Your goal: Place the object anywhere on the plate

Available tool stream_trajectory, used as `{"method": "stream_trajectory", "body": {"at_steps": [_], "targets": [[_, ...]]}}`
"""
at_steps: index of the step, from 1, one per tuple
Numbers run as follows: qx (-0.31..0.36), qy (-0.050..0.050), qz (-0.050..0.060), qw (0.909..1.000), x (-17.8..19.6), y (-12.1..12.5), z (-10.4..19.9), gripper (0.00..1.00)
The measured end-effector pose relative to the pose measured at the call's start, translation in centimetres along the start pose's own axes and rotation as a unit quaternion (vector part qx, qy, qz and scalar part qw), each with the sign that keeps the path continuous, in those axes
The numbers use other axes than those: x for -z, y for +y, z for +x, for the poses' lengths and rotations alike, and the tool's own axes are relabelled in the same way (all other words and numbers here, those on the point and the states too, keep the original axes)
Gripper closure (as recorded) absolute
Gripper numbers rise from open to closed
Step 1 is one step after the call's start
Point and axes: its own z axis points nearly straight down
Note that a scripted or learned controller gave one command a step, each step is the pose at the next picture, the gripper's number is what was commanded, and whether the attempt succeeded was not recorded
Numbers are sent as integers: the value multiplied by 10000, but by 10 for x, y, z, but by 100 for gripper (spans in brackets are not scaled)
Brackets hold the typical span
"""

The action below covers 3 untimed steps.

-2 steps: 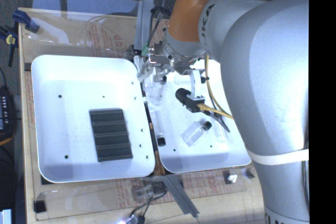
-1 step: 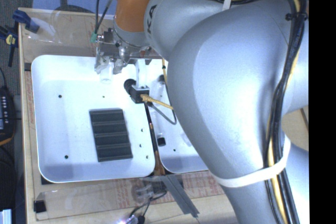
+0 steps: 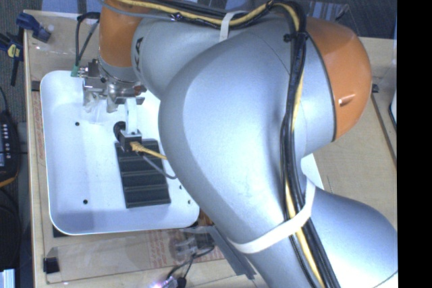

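Note:
My gripper [image 3: 108,98] hangs over the far part of the left white bin [image 3: 67,165], below the orange wrist band [image 3: 125,23]. Its metal parts sit close above the bin floor. Just to the near side of it, a black ribbed block [image 3: 143,175] is over the bin floor, and a yellow cable [image 3: 152,152] runs to the block's top end. I cannot tell whether this block is a loose object or part of the arm. The bulky grey arm [image 3: 250,145] hides the bin's right side and everything beyond it.
The bin's left and near floor is bare white with a few small dark dots. A blue clamp [image 3: 34,25] sits at the bench's far left corner. Wooden bench surface [image 3: 115,253] and some small hardware [image 3: 185,246] lie in front of the bin.

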Motion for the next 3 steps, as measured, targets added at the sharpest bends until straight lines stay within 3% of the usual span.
{"method": "stream_trajectory", "body": {"at_steps": [1,2,3], "targets": [[1036,6,-37,9946,63,-4,59,100],[2897,-4,-45,9571,116,-3,51,100],[2330,-5,-17,9725,-22,-50,-2,100]]}}
